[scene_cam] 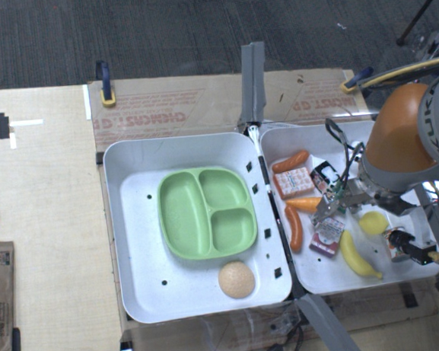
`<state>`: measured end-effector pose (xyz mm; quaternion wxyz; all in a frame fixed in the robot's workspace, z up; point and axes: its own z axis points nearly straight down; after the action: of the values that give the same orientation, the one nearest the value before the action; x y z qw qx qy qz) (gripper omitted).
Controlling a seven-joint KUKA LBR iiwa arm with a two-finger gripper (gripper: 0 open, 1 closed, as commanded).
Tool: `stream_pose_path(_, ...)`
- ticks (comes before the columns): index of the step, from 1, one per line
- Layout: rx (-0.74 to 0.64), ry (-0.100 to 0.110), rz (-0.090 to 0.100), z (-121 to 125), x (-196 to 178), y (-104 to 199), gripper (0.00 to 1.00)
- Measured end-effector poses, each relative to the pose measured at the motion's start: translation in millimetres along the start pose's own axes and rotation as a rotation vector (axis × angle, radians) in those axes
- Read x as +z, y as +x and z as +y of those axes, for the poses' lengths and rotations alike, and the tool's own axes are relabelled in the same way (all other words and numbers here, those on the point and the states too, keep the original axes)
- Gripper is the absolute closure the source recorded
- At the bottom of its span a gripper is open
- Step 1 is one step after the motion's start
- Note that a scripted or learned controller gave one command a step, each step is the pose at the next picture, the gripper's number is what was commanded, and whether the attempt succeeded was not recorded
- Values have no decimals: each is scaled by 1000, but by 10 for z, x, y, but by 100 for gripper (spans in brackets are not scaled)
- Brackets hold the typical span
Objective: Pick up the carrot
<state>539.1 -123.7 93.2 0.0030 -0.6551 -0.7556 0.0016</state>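
The carrot point(304, 202) is a short orange piece lying flat near the left side of the right bin point(411, 272). It sits between a pink-and-white packet point(292, 180) above it and a reddish sausage point(293, 228) below it. My gripper point(330, 204) hangs low over the bin at the carrot's right end, very close to it. The grey wrist with its orange band point(399, 136) rises behind it to the right. Nothing is visibly lifted.
The right bin also holds a second sausage point(291, 161), a small purple packet point(328, 235), a banana point(358, 255) and a lemon point(373, 222). In the left bin point(138, 293) lie a green divided plate point(207, 212) and a tan round roll point(236, 279).
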Motion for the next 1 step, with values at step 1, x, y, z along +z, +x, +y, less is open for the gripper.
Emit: stream_pose_path(1, -173, -2, -1, 208, 53, 171, 0)
